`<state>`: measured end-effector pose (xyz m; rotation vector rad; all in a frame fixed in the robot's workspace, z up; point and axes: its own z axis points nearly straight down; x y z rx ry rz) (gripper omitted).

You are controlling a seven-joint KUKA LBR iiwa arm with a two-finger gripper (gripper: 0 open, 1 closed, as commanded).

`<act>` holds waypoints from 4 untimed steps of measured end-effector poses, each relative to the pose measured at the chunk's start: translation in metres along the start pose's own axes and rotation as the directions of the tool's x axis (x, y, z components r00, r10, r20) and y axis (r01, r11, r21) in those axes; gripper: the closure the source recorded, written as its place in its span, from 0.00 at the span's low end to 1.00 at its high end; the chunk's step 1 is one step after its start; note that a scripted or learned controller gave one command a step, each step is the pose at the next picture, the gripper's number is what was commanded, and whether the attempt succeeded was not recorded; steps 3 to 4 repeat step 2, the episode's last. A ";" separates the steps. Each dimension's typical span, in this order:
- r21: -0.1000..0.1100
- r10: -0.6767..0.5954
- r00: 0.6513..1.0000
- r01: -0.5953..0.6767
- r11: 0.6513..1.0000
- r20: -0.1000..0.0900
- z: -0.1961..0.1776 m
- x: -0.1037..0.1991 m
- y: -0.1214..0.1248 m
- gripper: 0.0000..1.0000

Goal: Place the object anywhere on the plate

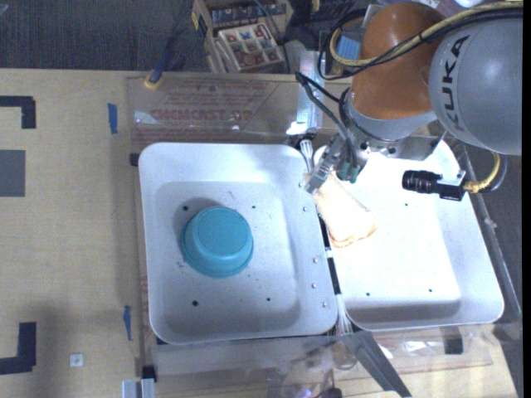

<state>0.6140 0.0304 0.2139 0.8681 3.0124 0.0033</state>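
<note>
Pincer (332,171) clamped on pale cloth (347,215), cloth hanging just below it, over right bin (431,280)

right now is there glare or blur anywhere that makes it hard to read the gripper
In the camera view, bright glare washes out the right bin floor near the gripper, so the pale yellowish object blends into it; the gripper itself looks small and soft, its finger state unreadable; the teal bowl in the left bin is evenly lit with a soft shadow.

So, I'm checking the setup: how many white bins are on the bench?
2. The left bin holds a blue bowl; the right bin holds a pale yellowish object beneath the pincer. The arm covers part of the right bin.
</note>
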 end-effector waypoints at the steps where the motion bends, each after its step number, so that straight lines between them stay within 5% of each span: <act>1: -0.002 -0.387 0.922 0.387 0.922 0.001 -0.008 0.006 0.050 1.00; 2: -0.002 -0.387 0.922 0.387 0.922 0.001 -0.008 0.006 0.050 0.00; 4: -0.002 -0.387 0.922 0.387 0.922 0.001 -0.008 0.006 0.050 0.00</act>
